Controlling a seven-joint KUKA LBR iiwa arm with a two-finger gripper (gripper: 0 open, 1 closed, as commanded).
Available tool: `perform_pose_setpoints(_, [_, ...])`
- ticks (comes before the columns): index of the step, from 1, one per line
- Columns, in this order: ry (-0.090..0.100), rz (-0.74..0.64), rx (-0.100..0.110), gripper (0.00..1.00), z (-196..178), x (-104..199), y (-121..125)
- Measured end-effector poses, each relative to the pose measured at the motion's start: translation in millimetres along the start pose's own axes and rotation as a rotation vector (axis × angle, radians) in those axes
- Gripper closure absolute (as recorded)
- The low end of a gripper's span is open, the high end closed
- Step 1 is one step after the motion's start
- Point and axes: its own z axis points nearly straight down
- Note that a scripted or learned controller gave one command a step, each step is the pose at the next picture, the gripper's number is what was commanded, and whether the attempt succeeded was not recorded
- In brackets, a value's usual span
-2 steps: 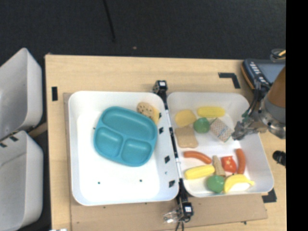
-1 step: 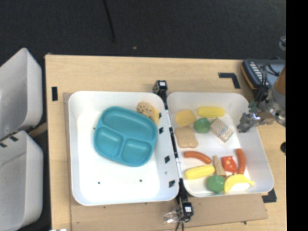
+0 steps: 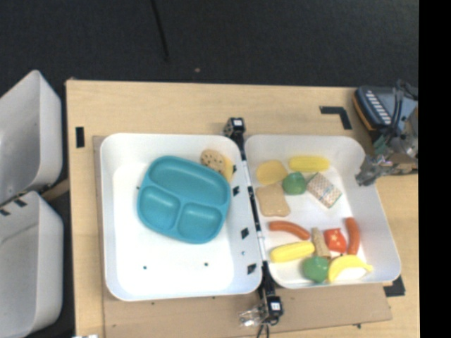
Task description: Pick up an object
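Wooden desk (image 3: pixel 176 104) carries both bins; we see the end effector (image 3: pixel 369 174) over the right bin's (image 3: pixel 384 210) right rim, grip unreadable, holding nothing visible. Nearest, the speckled block (image 3: pixel 325 189) lies leftward.

The bench (image 3: pixel 169 108) looks like pale matt wood. Both bins (image 3: pixel 116 210) are smooth white plastic with a soft sheen. In the left one, a teal divided plate (image 3: pixel 184 199) looks smooth, slightly glossy plastic; the toy foods, like the banana (image 3: pixel 350 267), shine similarly.

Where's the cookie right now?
In the left bin, at its back edge near the divider, tucked against the blue plate's far right rim: cookie.
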Motion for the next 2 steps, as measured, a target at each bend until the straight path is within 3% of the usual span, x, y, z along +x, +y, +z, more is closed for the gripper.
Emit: perform_pose_setpoints(2, [0.004, -0.004, 0.003, 1.00, -5.9, 92.6, -17.0])
